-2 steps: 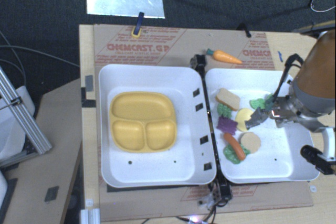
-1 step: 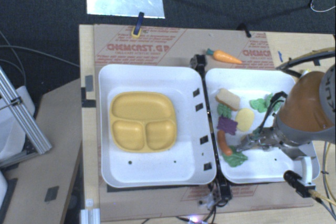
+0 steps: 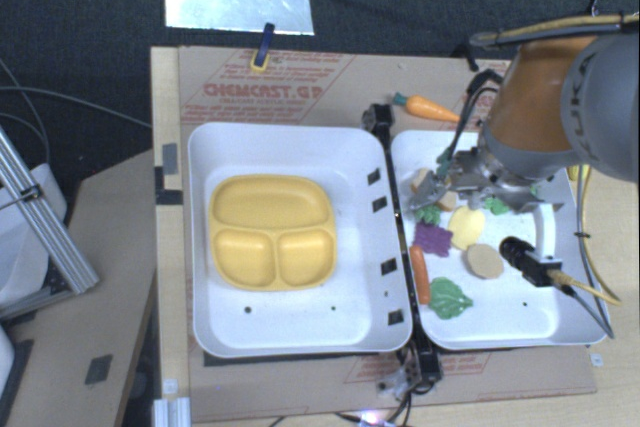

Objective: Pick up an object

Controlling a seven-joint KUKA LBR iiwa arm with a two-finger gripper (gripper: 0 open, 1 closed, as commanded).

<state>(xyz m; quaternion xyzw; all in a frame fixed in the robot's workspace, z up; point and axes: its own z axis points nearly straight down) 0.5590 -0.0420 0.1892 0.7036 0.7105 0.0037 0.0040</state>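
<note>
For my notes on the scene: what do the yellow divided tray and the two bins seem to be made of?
The yellow divided tray looks like moulded plastic, matte, with soft rounded compartment edges. The left bin and right bin look like thin formed white plastic, smooth and slightly glossy; a coated material is possible.

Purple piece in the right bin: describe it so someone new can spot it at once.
Take the right bin, the one the arm reaches into, and go to its left side near the divider between the bins. The purple piece lies there, just left of a pale yellow piece and above a thin orange carrot. It is the bin's one purple item, blocky and dark.
</note>
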